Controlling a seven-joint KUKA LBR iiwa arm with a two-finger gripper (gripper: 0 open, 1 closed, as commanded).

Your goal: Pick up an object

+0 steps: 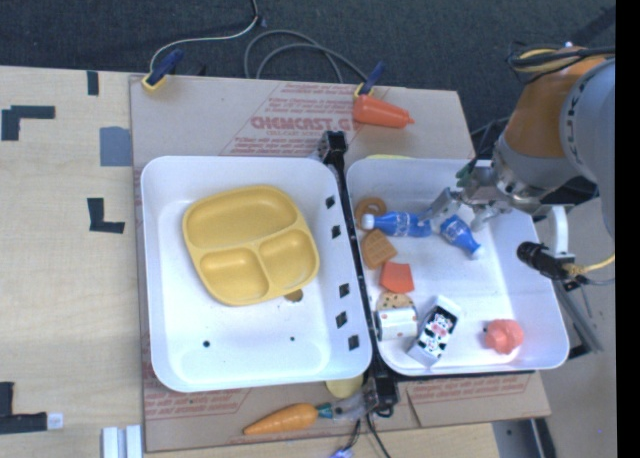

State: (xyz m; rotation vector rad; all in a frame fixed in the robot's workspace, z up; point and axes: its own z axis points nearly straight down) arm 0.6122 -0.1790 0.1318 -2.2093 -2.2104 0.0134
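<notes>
Orange carrot (282,418) lies past the bins' near edge; spread claw (462,211) straddles a blue bottle (459,234).

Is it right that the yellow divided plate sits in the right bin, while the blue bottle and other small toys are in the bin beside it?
Not quite. The camera view shows the yellow divided plate in the left bin, not the right one. The blue bottle and the other small toys are in the right bin beside it, as you said.
</notes>
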